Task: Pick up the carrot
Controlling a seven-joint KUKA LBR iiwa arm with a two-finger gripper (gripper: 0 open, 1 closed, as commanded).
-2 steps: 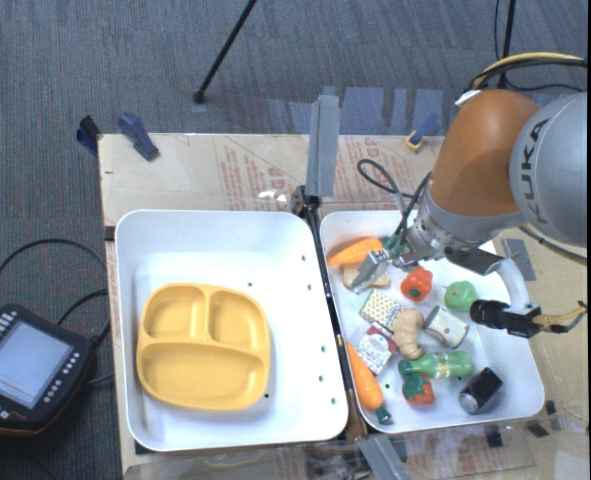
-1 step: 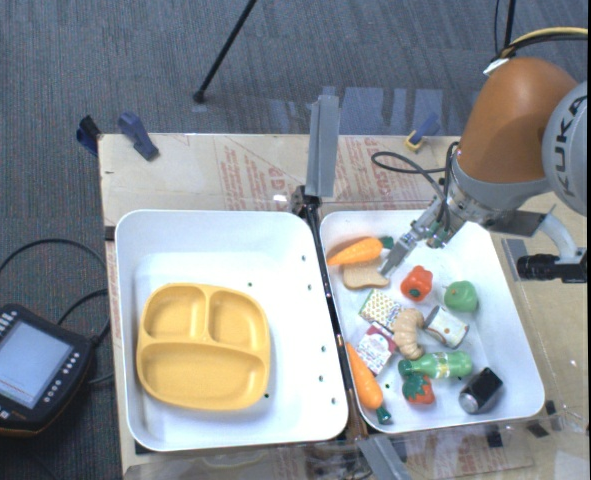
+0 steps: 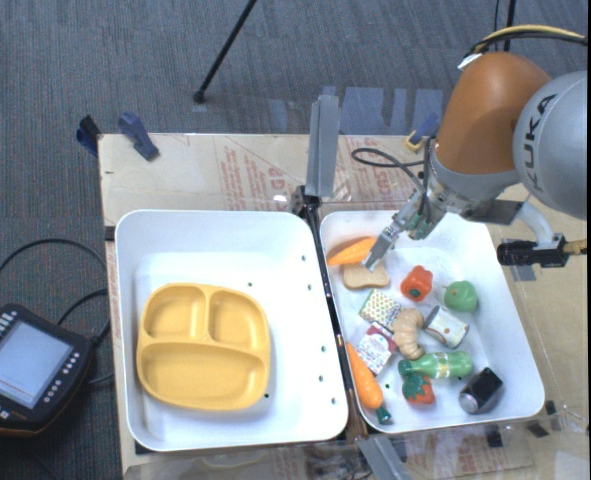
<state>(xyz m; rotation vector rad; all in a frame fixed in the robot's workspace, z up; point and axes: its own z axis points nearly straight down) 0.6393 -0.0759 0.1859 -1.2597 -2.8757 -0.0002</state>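
The carrot [image 3: 365, 378] is orange with a green tip; it lies slantwise along the right bin's left wall.

The two bins [image 3: 225, 230] look like smooth, slightly glossy white plastic. The yellow tray [image 3: 205, 346] is matt plastic. The carrot [image 3: 365, 376] looks smooth.

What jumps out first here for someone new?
The big orange-and-grey arm reaching in from the right, its hand low over the right bin's far left corner. Next, the yellow divided tray alone in the left bin. The carrot lies at the right bin's near left edge.
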